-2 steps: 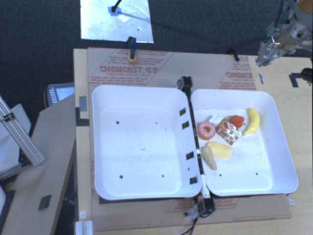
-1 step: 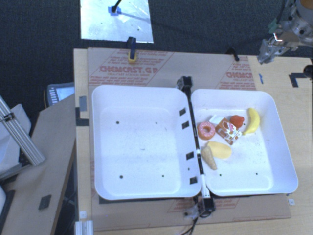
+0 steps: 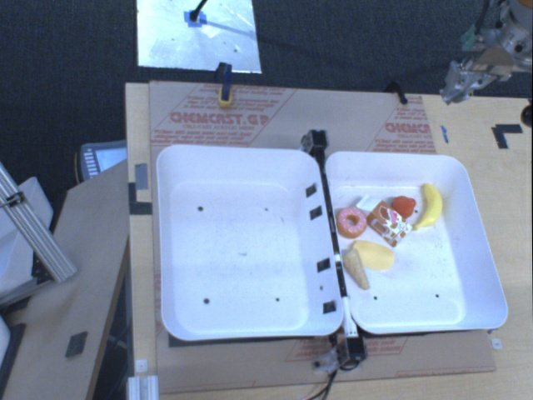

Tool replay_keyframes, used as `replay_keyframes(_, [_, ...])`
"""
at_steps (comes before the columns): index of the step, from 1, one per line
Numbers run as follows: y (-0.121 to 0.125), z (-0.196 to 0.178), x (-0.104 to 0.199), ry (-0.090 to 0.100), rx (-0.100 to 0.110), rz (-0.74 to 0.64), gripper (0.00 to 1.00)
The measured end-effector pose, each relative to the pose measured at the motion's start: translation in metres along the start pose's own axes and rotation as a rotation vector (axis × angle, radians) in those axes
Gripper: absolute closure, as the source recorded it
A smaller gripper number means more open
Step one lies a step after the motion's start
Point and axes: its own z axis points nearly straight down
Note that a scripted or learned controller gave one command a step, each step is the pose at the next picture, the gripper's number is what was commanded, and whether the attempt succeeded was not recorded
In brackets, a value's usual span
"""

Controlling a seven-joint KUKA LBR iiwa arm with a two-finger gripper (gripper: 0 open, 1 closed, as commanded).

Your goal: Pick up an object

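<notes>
The right bin holds a cluster of toy foods in its upper left part: a pink donut, a red and white cake slice, a small red piece, a yellow banana, a pale yellow piece and a tan cone. My gripper hangs at the upper right, high above the bench and beyond the far edge of the right bin, well away from the toys. Nothing shows between its fingers.
The left bin stands beside the right one, with a black clip strip between them. A silver sheet lies on the dark floor behind the bench. A yellow clamp sits on the board's far edge.
</notes>
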Motion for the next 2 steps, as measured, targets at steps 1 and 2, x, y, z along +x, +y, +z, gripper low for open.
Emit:
replay_keyframes(1, [0.001,-0.011,0.0,-0.002,-0.004,-0.004,1.0])
replay_keyframes(2, [0.003,-0.023,0.0,-0.003,-0.008,-0.008,1.0])
